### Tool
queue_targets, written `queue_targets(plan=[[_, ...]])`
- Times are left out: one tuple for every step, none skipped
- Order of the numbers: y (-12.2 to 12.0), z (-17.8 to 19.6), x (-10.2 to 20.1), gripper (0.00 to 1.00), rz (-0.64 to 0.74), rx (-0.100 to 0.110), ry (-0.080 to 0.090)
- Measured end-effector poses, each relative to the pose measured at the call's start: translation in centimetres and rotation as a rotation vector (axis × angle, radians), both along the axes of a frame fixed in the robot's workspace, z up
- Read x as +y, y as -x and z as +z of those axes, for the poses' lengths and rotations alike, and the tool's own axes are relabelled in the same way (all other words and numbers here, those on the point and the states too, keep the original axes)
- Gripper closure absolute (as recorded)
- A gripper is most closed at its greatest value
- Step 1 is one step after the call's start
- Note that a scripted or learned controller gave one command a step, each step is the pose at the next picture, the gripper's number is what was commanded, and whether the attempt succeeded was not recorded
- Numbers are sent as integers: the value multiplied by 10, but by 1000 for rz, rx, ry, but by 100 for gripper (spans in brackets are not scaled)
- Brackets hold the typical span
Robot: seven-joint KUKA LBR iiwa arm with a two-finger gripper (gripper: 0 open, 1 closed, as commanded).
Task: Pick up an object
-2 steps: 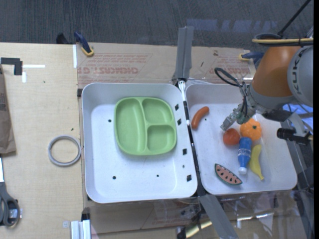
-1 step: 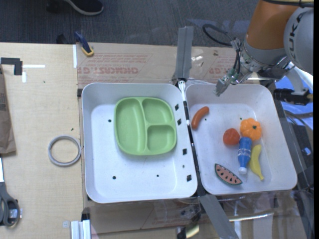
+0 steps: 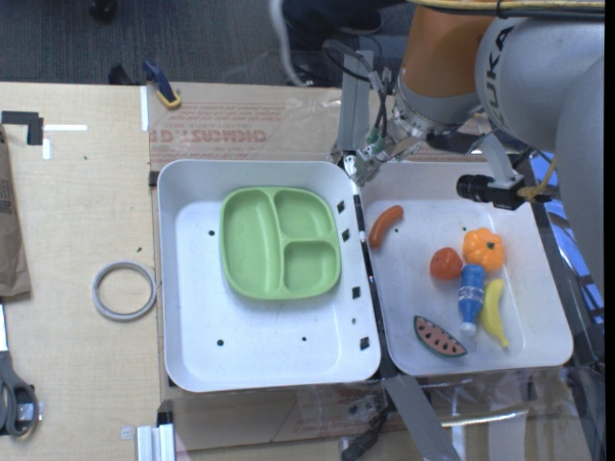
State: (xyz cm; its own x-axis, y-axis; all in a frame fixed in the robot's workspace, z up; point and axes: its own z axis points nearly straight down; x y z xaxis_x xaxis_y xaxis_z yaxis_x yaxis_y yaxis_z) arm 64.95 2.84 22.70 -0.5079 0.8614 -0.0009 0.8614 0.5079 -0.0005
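Overhead, the gripper (image 3: 360,161) hangs above the right bin (image 3: 538,353) — its grip unreadable — with the sausage (image 3: 385,225) and other toys unpicked.

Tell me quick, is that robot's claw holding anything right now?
Gripper: above the top edge of the bins, away from the toys; whether it is open or shut cannot be told, and nothing is seen in it.
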Motion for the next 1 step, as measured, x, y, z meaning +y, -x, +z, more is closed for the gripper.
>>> queue_targets(plan=[[95,-32,-40,100,34,1,0]])
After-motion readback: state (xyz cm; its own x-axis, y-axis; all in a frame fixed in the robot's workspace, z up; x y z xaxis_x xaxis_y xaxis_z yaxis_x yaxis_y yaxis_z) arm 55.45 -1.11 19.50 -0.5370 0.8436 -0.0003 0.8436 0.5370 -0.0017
